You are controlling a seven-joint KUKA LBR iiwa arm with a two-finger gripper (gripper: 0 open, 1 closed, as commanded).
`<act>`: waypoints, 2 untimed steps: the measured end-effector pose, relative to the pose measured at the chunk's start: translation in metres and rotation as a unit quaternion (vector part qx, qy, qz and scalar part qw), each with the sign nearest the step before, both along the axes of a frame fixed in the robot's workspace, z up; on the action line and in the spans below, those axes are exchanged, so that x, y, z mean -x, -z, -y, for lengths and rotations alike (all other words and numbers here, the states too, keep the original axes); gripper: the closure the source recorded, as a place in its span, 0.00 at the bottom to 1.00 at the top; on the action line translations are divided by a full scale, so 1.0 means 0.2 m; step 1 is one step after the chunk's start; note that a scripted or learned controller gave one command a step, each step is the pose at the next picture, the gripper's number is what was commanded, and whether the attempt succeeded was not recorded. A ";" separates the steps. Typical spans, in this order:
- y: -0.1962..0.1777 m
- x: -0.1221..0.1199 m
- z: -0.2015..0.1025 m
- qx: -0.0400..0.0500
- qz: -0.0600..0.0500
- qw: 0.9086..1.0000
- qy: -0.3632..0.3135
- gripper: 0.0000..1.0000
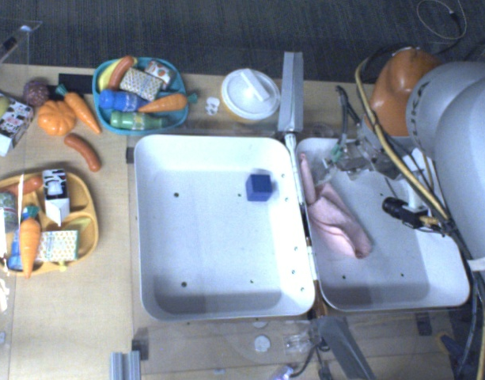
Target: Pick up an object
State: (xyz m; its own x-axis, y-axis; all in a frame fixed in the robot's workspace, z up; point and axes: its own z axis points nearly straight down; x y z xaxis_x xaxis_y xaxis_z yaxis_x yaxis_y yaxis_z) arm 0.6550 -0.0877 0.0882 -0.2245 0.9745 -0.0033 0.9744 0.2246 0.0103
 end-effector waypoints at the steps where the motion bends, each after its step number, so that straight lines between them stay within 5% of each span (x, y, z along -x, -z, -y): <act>1: -0.01 0.30 0.08 0.002 0.001 0.990 -0.141 0.00; 2: -0.02 0.69 0.04 0.000 -0.002 0.992 -0.124 0.00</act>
